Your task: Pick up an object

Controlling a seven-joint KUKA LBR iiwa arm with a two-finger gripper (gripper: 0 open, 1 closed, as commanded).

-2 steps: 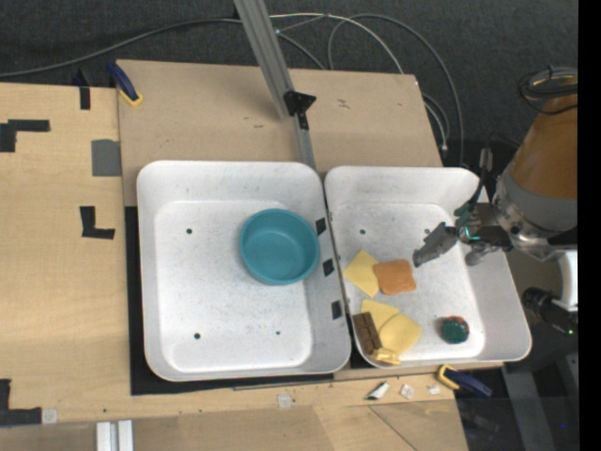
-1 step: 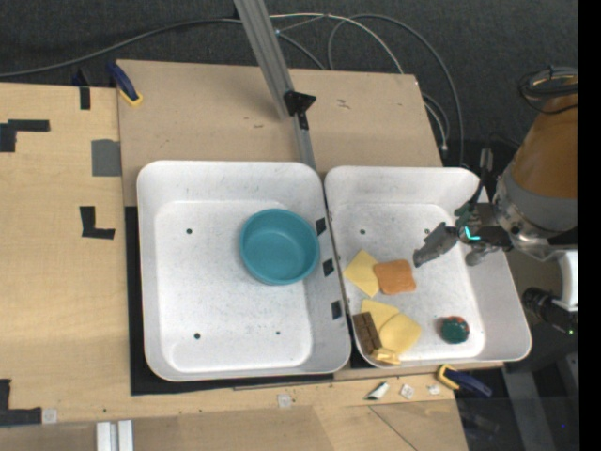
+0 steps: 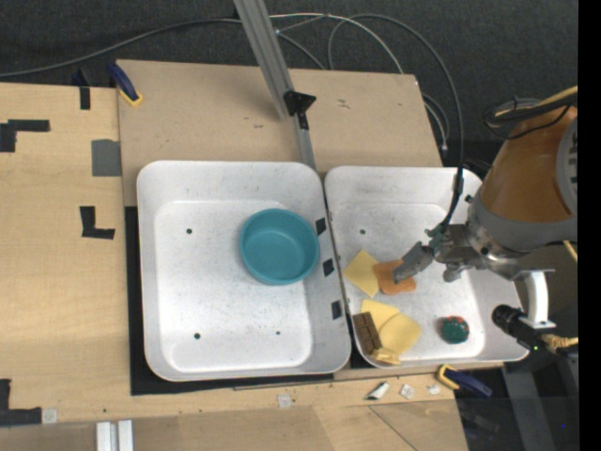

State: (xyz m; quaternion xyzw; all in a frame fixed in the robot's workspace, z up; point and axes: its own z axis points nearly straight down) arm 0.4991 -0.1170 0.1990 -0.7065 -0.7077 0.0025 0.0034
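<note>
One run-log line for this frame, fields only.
arm: over right bin | gripper: at orange block, grasp unconfirmed | left bin: blue bowl | nearby: yellow pieces, green ball

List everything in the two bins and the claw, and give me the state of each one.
Blue bowl: upright in the left bin.
Orange block: flat in the right bin, under the claw tip.
Yellow pieces: lying flat.
Brown block: at the front wall.
Green ball: resting apart.

Speckled glossy white plastic bins (image 3: 169,252) sit on a matt wooden bench (image 3: 56,158), one holding a smooth blue bowl (image 3: 278,245).
</note>
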